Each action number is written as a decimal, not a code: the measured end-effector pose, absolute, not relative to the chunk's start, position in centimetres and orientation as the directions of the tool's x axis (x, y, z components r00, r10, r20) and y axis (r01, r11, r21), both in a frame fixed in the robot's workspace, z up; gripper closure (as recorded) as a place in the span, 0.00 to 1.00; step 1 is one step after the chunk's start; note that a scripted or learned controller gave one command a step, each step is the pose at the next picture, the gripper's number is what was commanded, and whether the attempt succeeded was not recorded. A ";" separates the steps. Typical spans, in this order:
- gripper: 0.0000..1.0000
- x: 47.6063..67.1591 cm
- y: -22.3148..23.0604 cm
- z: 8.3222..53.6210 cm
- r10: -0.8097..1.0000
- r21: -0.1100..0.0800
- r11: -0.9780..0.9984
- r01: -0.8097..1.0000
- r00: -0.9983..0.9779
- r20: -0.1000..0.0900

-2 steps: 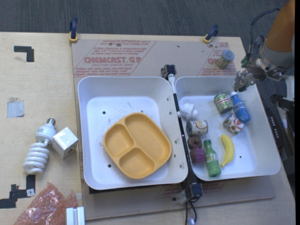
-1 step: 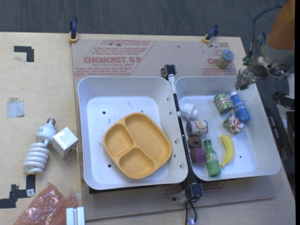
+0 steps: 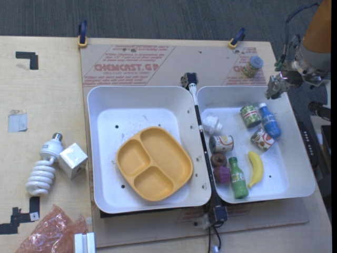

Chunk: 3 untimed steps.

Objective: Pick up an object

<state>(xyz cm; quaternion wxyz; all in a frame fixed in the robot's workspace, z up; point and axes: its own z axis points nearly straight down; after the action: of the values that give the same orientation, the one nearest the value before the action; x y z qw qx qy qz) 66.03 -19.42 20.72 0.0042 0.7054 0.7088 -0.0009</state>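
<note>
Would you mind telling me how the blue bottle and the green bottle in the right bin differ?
The blue bottle is blue with a white cap; the green bottle is green all over. The blue bottle lies near the bin's far right, touching a can, while the green bottle lies at the near edge beside the banana. Both are small bottles lying down.

Both white bins (image 3: 100, 141) look like smooth, slightly glossy plastic. The yellow divided tray (image 3: 154, 164) has a matt plastic finish. Under the bins lies a brown paper-faced sheet (image 3: 131, 62) with red print, matt. The bench (image 3: 37, 104) looks like pale, smooth wood. The spiral light bulb (image 3: 41, 170) is glossy white. The green bottle (image 3: 237, 179) and blue bottle (image 3: 269, 121) shine like plastic.
</note>
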 end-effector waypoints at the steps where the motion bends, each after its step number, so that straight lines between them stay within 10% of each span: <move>1: 1.00 66.1 -19.5 21.7 1.000 0.006 0.006 1.000 -0.006 -0.009; 3: 1.00 65.9 -22.3 18.2 1.000 0.000 -0.001 1.000 0.001 -0.002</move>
<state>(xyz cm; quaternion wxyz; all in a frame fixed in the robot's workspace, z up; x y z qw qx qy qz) 65.90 -22.26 18.19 0.0008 0.7074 0.7068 -0.0004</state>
